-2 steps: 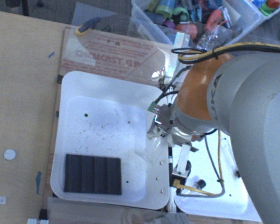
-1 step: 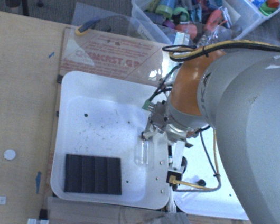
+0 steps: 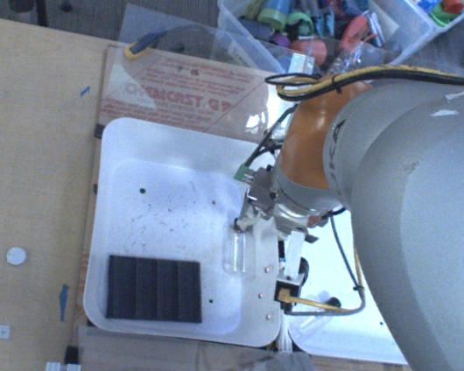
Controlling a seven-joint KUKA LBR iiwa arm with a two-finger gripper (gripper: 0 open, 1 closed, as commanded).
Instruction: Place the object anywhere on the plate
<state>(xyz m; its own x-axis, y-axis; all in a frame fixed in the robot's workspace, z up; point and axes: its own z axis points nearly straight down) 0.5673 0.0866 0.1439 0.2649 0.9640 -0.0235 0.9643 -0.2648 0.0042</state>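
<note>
Surface (image 3: 17, 142): pale wood-toned top on the left, with a small round white disc (image 3: 16, 256) lying on it, well apart from the bins.
Left bin (image 3: 119, 169): shallow white tray, its floor flecked with dark specks.
Dark pad (image 3: 153, 288): black ribbed rectangular piece lying flat in the near part of the left bin, close to its front wall.
Clear sheet (image 3: 185, 96): transparent panel with faded red lettering, lying behind the left bin.
Storage tub (image 3: 332, 20): clear plastic box of mixed colourful items at the top, beyond the surface.
End effector (image 3: 241, 246): pointing down over the right side of the left bin, near the wall between the two bins; whether it is wide or narrow cannot be told, and nothing can be made out between its tips.
Arm (image 3: 422, 214): large grey body with an orange band (image 3: 307, 140), reaching in from the right, cables looping past it.
Right bin (image 3: 338, 341): white, largely hidden under the arm.
</note>
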